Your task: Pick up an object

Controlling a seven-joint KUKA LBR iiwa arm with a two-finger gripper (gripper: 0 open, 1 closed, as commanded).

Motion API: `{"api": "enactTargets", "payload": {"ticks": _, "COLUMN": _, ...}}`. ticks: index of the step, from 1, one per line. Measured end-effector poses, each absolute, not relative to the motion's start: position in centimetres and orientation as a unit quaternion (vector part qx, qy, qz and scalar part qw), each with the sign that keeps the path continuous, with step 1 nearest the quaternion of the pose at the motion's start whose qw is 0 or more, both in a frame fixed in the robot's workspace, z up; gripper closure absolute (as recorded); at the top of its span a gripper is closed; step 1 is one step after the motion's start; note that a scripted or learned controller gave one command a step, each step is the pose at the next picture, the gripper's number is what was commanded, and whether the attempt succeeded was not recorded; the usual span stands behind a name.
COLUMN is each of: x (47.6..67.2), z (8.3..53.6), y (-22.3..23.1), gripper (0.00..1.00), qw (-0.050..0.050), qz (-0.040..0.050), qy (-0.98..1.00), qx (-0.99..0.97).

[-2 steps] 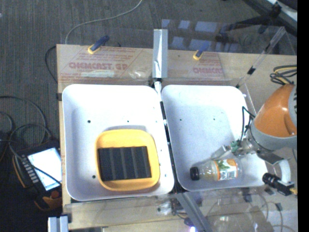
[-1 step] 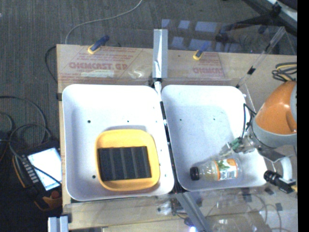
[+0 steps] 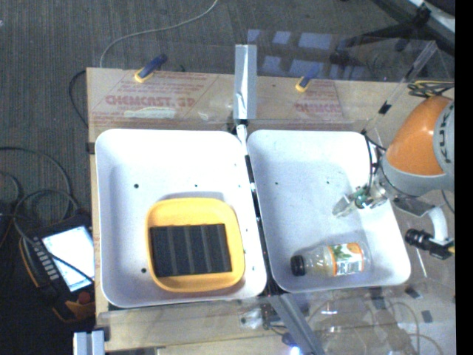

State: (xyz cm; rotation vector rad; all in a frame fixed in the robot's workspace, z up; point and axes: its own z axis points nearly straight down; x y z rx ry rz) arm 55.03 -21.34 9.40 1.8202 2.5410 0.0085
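My end effector (image 3: 360, 197) hung low over the right shallow white plastic bin (image 3: 295, 161), near its three o'clock wall (whether it was open or closed I could not tell). At about six o'clock from it, well apart, lay a clear plastic bottle (image 3: 329, 260) with a dark cap. The left white bin (image 3: 126, 154) held a yellow square tray (image 3: 195, 245) with a dark slatted inset.

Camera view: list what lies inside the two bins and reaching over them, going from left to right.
Yellow tray in the left bin → bottle lying in the right bin → gripper → arm.
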Motion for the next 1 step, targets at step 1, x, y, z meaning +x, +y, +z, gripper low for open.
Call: {"api": "enactTargets", "payload": {"ticks": 1, "x": 51.72, "z": 20.63, "y": -19.53, "gripper": 1.0, "qw": 0.001, "qz": -0.0011, "qy": 0.767, "qx": 0.642}}
